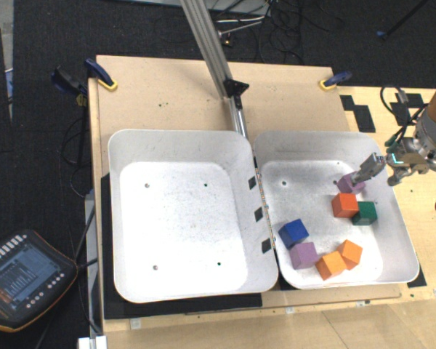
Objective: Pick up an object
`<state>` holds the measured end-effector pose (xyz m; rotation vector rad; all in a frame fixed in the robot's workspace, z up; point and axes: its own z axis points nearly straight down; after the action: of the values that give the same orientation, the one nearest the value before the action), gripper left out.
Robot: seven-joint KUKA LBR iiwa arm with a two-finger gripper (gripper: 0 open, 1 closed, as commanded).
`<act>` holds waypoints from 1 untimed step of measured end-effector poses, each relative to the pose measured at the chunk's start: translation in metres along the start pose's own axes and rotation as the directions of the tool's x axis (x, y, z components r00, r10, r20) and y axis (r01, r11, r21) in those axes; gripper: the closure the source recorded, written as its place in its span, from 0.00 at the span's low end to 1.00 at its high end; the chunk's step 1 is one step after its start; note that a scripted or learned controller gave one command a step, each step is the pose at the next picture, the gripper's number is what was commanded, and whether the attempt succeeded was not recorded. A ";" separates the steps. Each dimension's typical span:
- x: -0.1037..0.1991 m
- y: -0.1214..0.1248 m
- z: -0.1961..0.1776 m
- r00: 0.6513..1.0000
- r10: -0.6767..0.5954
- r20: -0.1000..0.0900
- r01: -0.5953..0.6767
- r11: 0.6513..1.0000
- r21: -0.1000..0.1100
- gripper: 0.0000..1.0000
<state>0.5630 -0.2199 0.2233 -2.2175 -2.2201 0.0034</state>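
Note:
Several blocks lie in the right bin (392, 267). A purple block (346, 185) sits near the bin's far right, with a red-orange block (344, 205) and a green block (365, 213) just in front of it. Nearer the middle lie a blue block (293, 232) and a lilac block (303, 254). Two orange blocks (331, 265) (351, 252) rest by the front wall. My gripper (365, 173) reaches in from the right, tilted, with its tip right beside the purple block's upper right corner. Nothing is lifted off the bin floor.
The left bin (131, 151) stands next to the right one, split from it by a ridge with black clips (259, 213). A metal pole (211, 42) slants down to the bins' back edge. A teach pendant (22, 275) lies at the lower left.

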 end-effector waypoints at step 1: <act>0.000 0.001 -0.002 1.000 -0.001 0.001 0.001 1.000 -0.004 0.00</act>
<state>0.5640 -0.2197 0.2257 -2.2190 -2.2241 0.0001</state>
